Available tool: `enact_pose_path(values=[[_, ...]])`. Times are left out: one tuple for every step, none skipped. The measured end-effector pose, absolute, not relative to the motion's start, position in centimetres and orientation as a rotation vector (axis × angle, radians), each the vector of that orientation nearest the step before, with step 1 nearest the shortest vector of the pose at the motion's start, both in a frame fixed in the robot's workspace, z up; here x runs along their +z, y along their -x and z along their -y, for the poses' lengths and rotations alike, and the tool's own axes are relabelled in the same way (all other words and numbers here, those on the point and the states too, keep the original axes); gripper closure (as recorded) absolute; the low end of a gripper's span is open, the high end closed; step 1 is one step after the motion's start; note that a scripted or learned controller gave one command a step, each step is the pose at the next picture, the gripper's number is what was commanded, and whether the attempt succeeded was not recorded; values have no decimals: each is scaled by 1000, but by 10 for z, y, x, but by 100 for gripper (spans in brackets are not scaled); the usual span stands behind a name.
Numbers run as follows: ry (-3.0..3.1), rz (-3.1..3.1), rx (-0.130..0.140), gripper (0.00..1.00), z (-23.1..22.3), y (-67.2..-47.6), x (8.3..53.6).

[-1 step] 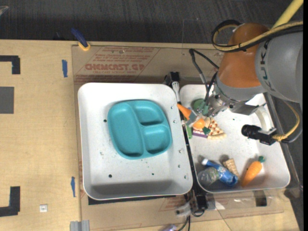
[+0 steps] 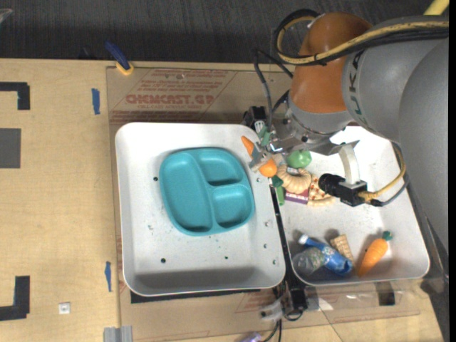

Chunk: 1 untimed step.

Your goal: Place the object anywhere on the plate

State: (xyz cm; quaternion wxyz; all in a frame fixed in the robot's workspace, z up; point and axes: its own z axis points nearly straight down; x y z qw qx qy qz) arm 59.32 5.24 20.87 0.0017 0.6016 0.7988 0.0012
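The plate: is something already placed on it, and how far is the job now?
Nothing looks done yet: the teal divided plate in the left bin carries no object. The gripper sits low over the divider between the bins, beside a small orange toy; whether it holds anything I cannot tell. Left: grasp an object, perhaps the toy carrot, and set it on the plate.

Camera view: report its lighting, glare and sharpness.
Camera view: even overhead light; the right bin's white floor is washed out near the arm, whose orange band shows a soft sheen; a soft shadow edges the plate; the small things around the gripper blur together.
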Motion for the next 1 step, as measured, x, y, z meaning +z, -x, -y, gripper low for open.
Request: enact_pose_path(values=[[-1959, -2454, 4, 100, -117, -606, 223]])
